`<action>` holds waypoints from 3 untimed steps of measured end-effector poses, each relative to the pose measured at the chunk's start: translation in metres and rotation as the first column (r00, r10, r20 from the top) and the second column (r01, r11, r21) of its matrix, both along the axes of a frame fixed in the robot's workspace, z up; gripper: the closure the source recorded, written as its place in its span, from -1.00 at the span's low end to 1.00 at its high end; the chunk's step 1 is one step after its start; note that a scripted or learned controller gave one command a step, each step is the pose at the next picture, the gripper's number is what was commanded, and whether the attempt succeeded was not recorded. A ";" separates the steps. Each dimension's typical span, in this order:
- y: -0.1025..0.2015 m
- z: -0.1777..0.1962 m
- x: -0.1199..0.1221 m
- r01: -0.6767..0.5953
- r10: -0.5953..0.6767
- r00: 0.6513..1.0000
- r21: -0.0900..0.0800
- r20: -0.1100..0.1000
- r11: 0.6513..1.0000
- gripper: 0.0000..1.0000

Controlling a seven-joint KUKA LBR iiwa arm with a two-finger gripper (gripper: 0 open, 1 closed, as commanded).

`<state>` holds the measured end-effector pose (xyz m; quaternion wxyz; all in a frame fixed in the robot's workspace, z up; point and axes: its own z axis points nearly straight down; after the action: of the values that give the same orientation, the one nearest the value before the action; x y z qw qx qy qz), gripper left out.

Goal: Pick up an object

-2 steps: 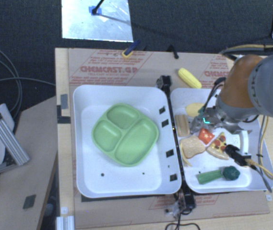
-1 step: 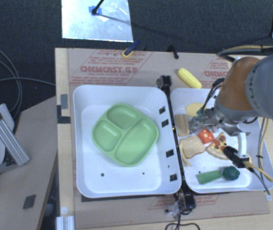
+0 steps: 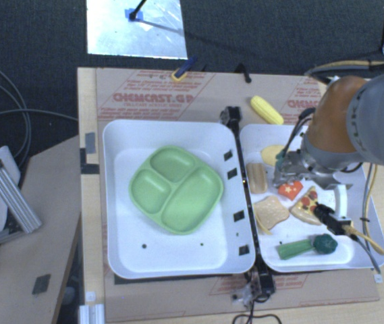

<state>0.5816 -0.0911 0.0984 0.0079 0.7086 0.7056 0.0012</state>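
- two white bins side by side on the bench; left bin (image 3: 121, 248) carries a green divided plate (image 3: 175, 189) lying flat near its middle; right bin (image 3: 370, 238) carries the loose toy food, so that is the picking side
- right bin contents: pale yellow round piece (image 3: 270, 155) at the top, hot dog bun (image 3: 256, 177) along the left wall, toast slice (image 3: 272, 212) below it, red piece (image 3: 290, 190) near centre, pizza slice (image 3: 306, 208) just beside the red piece, green broccoli piece (image 3: 308, 246) lying flat near the front wall
- corn cob (image 3: 266, 110) lies outside both bins on the cardboard behind the right bin; probably out of play
- arm (image 3: 360, 127) reaches in from the right, wrist tilted down over the middle of the right bin; judged to be lining up on the central cluster
- gripper (image 3: 287, 174) sits low, just above the red piece and just beside the bun; likeliest target is the red piece, though that is a guess from position alone
- finger spread: cannot tell; tips are dark against the clutter and too small to resolve; nothing is visibly held between them
- risk, as judgement: items are packed close, so a descent could nudge the pizza slice or the bun instead of seating on one piece
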 end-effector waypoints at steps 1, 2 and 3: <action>0.061 0.101 0.007 -0.013 0.013 1.000 0.011 -0.005 1.000 1.00; 0.027 0.107 -0.044 -0.002 0.002 1.000 0.009 -0.013 1.000 1.00; 0.095 0.121 -0.077 -0.012 0.012 1.000 0.012 -0.013 1.000 1.00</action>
<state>0.5043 0.0040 0.2196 -0.0008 0.7043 0.7099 0.0006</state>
